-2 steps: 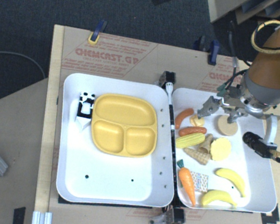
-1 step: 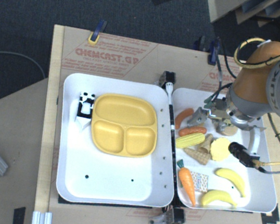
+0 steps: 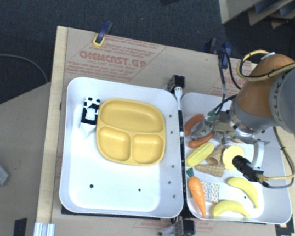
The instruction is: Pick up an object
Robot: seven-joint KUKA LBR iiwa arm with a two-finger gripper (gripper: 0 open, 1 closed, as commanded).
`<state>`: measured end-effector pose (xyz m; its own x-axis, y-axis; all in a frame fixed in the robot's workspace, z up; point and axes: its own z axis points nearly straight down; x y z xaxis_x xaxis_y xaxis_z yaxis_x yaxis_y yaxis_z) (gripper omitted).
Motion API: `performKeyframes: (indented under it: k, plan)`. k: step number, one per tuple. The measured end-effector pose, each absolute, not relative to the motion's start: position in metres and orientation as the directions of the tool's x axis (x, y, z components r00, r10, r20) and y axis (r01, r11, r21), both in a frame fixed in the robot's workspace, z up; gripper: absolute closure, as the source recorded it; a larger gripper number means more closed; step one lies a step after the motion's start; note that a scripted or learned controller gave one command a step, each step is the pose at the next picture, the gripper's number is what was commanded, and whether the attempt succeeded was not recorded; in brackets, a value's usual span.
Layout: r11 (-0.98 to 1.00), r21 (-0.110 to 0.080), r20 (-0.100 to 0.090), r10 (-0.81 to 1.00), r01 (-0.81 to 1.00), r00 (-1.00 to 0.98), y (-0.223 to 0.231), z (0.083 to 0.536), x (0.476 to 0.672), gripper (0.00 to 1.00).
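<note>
In the camera view, the gripper (image 3: 215, 132) hangs low over the upper part of the right bin (image 3: 277, 210), and its own wrist and cabling cover much of it; whether it is apart or together cannot be told from here. The arm (image 3: 284, 97) above it hides the bin's far right corner.

Taking the corn cob (image 3: 200, 153) as the landmark: it lies slantwise just below the gripper, near the bin's left wall. A reddish sausage-like piece (image 3: 193, 123) sits above the corn, partly under the gripper hardware and hard to make out. To the right of the corn is a pale yellow round piece (image 3: 234, 156), partly covered by a black part of the tool. Right below the corn lies a waffle cone (image 3: 210, 168), then a carrot (image 3: 197, 194) and a small patterned packet (image 3: 212, 191). Further right and below are two bananas (image 3: 244, 191), one above the other.

Left of the corn, across the divider, the left bin (image 3: 70, 186) holds a yellow sectioned plate (image 3: 131, 130) and a small black-and-white item (image 3: 90, 111), too small to identify.
</note>
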<state>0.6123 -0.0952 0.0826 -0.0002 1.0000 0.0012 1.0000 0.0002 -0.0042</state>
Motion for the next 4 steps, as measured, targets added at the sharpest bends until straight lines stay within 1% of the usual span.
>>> performKeyframes:
  k: [1,2,3,4]
  plan:
    - [-0.001,0.001,0.0,1.0,1.0,0.001,-0.096,0.096,0.613,1.0]
    - [0.0,0.008,-0.002,1.0,1.0,0.0,-0.104,0.153,0.621,1.0]
    - [0.001,0.009,-0.002,1.0,1.0,-0.001,-0.101,0.218,0.622,1.0]
    - [0.001,0.004,-0.001,1.0,1.0,-0.001,-0.101,0.226,0.622,1.0]
